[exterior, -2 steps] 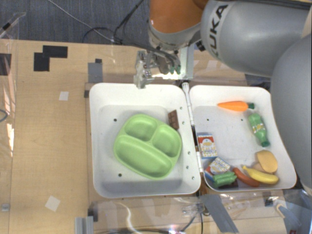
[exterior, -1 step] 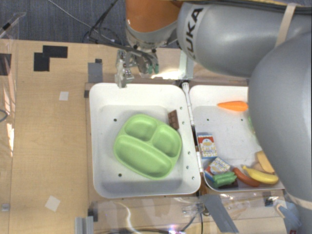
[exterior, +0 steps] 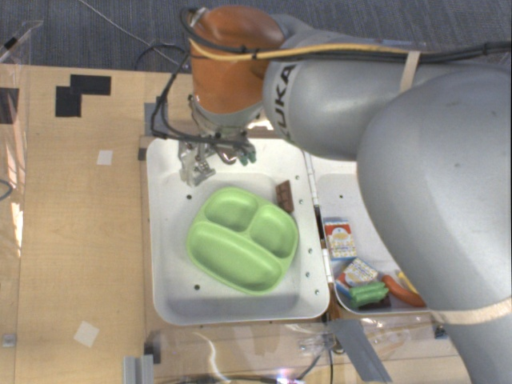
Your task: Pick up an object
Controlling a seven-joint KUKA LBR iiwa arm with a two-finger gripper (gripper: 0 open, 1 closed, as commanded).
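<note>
A green divided plate (exterior: 242, 240) lies in the left bin (exterior: 172, 294), taking up most of its floor. A small brown bar (exterior: 283, 196) leans at the plate's upper right edge. My gripper (exterior: 196, 168) hangs over the far left corner of this bin, just beyond the plate's upper left rim and apart from it. The orange band and grey wrist sit directly above the gripper and hide the bin's back wall.
The right bin (exterior: 340, 184) holds a red-and-white carton (exterior: 340, 238), a small packet (exterior: 360, 272), a green item (exterior: 369, 295) and an orange-red item (exterior: 404, 291). The large grey arm covers much of that bin. Wooden bench lies to the left.
</note>
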